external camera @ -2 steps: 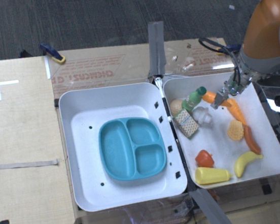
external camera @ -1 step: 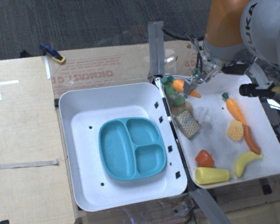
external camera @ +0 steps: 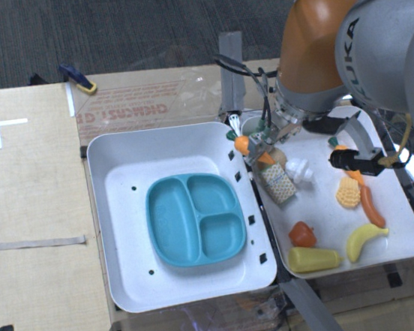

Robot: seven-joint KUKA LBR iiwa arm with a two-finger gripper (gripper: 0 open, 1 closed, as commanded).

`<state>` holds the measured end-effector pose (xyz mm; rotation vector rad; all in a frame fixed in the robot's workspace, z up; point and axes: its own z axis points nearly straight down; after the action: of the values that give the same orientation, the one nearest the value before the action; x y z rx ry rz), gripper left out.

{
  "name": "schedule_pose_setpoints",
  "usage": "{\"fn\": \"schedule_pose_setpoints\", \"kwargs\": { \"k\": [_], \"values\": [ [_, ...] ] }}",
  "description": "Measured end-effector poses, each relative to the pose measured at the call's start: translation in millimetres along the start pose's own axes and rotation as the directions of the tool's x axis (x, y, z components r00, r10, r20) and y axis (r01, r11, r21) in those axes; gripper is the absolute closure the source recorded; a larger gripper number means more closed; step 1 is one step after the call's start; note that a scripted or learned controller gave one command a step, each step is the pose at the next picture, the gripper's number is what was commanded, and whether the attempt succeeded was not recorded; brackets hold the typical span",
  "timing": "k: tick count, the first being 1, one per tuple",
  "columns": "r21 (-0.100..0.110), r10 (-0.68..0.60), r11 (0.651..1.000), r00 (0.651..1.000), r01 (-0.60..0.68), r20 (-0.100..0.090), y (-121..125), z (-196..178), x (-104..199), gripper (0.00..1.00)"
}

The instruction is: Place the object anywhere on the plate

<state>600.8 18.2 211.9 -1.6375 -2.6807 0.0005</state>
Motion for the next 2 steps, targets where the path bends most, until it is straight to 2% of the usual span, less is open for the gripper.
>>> {"fn": "schedule_pose_setpoints", "kwargs": {
  "k": [1, 2],
  "values": [
    [0.0, 0.0, 1.0, 1.0, 0.0, 0.001, -0.2, 0.0, -0.4, 0.0],
    [0.0, -0.003, 1.0, 1.0, 0.003, 0.002, 0.3, -9.0, -1.2, 1.0]
  ]
}}
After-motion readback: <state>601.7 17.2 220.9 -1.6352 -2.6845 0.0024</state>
